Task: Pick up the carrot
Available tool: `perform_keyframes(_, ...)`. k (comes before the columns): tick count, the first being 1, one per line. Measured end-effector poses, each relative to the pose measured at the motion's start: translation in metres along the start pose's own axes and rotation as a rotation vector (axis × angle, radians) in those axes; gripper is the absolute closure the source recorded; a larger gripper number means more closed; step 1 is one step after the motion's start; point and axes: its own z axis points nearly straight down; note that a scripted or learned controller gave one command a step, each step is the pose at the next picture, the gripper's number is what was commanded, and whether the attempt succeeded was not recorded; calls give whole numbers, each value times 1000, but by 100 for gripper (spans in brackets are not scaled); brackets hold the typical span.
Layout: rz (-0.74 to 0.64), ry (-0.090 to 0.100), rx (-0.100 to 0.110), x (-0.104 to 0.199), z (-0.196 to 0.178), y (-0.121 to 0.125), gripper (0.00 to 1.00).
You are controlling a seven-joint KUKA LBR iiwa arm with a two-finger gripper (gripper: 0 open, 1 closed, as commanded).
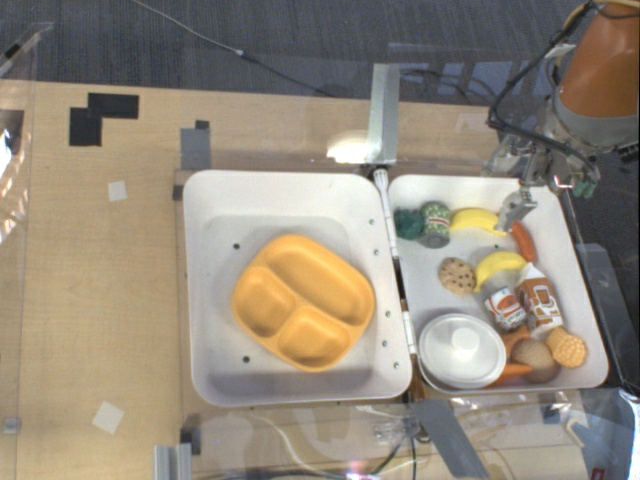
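The carrot [524, 241] is a short orange-red stick lying at a slant near the right wall of the right bin [590, 368], just right of a yellow banana piece [499, 266]. My gripper [519, 206] hangs over the far right part of that bin, its tip just above and slightly left of the carrot's upper end. Nothing shows held in it. The orange-banded wrist [600, 63] rises toward the top right corner.
The right bin also holds a green vegetable [425, 223], a second banana [473, 219], a cookie [457, 275], two small packets [525, 306], a white bowl [461, 348], a potato [533, 356], a cracker [567, 347] and another orange piece [513, 372]. A yellow divided plate [303, 300] lies in the left bin [210, 368].
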Motion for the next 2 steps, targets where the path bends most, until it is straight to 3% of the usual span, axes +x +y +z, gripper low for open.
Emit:
perform_keyframes(1, 81, 7, -1, 66, 68, -4, 0)
perform_keyframes(2, 215, -7, -1, 34, 105, 23, 0)
